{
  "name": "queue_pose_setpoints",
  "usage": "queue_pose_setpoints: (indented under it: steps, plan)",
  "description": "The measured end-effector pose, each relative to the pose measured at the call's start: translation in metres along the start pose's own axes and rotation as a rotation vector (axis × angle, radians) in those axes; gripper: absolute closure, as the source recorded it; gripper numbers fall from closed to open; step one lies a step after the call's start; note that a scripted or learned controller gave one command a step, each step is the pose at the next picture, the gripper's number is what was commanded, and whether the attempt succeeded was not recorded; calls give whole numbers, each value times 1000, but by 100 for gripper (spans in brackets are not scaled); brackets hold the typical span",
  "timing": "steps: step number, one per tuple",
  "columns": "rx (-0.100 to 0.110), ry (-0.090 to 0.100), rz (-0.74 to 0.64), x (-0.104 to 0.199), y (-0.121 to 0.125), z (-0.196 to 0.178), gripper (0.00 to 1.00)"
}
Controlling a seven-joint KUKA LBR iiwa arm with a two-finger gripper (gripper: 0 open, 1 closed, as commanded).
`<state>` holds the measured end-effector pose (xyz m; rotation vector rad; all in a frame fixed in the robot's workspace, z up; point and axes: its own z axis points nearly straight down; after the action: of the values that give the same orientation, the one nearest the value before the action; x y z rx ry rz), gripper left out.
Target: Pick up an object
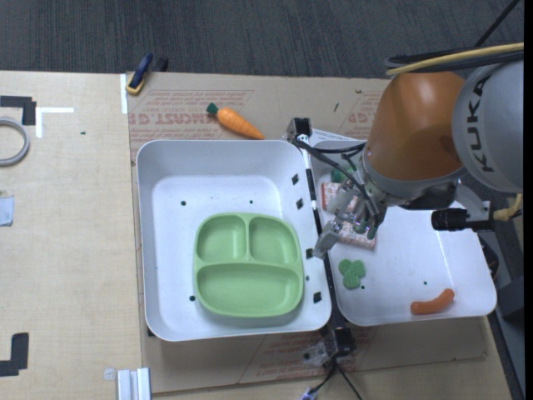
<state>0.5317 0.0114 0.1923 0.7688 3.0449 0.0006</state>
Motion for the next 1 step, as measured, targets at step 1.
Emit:
queue_pose_setpoints:
  steps: [1]
  plan:
    - [0,0,-1,0,0,0,0]
